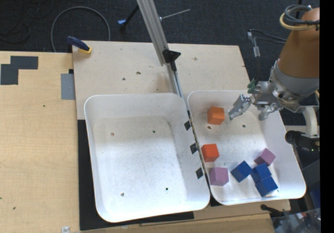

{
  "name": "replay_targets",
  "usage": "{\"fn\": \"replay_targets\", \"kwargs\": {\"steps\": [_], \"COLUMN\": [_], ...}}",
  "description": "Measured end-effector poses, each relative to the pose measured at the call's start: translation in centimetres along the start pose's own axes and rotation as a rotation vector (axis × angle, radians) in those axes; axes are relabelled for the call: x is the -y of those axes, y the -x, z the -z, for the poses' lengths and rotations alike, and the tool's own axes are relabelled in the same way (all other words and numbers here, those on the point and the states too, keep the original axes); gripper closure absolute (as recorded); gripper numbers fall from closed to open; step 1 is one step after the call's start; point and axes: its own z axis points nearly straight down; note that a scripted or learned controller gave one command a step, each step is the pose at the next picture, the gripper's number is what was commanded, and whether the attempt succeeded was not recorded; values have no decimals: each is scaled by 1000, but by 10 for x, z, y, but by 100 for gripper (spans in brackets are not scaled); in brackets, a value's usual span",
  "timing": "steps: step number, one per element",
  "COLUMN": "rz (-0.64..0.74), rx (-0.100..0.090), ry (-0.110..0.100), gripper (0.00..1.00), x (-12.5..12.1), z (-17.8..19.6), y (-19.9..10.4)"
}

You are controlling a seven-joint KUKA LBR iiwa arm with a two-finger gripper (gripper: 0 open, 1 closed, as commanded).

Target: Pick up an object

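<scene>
The right bin [237, 200] holds several small cubes. One orange cube [215, 115] lies near its back left, and a second orange cube [210, 152] sits by the divider. A purple cube [218, 176] and a blue cube [241, 170] lie toward the front. Two more blue cubes [264, 179] and a purple cube [266, 156] are at the front right. My gripper [250, 110] hangs over the back of the right bin, just right of the upper orange cube. It is open, with nothing between its fingers.
The left bin [88, 105] stands beside the right one, with black clips along the shared wall. A slanted aluminium post [151, 18] rises behind the bins. A blue clamp [78, 44] sits at the bench's back left corner. Cables lie on the floor behind.
</scene>
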Motion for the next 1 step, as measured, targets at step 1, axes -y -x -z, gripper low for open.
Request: {"fn": "replay_targets", "kwargs": {"steps": [1], "rz": [9], "rx": [0], "ry": [-2], "gripper": [0], "x": [-43], "z": [-179], "y": [-8]}}
